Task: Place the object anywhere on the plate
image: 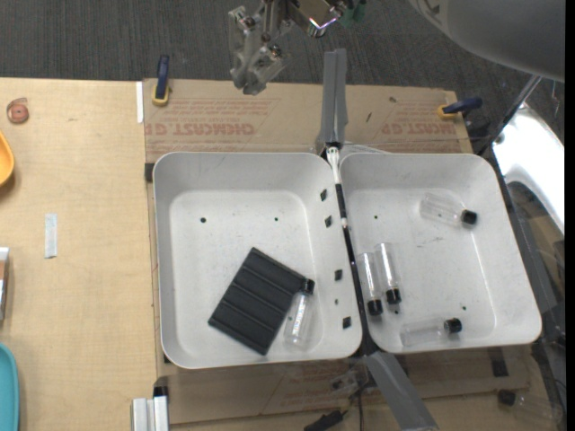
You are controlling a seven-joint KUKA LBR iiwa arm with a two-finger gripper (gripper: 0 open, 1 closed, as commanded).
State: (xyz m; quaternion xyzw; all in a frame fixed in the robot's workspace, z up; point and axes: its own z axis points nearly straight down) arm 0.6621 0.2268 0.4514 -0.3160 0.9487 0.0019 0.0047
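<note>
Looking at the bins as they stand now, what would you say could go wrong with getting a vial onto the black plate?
1. A clear vial lies against the edge of the black plate in the left bin; a placement may knock it or count it wrongly.
2. The vials in the right bin are transparent, and two lie side by side, so a grasp may slip or catch both.
3. The gripper hangs beyond the bins, far from any vial.

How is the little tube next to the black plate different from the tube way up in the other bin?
The tube by the black plate stands nearly upright in the picture, cap at top, touching the black plate. The upper tube in the right bin lies sideways, cap pointing right, alone. Both are clear with black caps.
</note>
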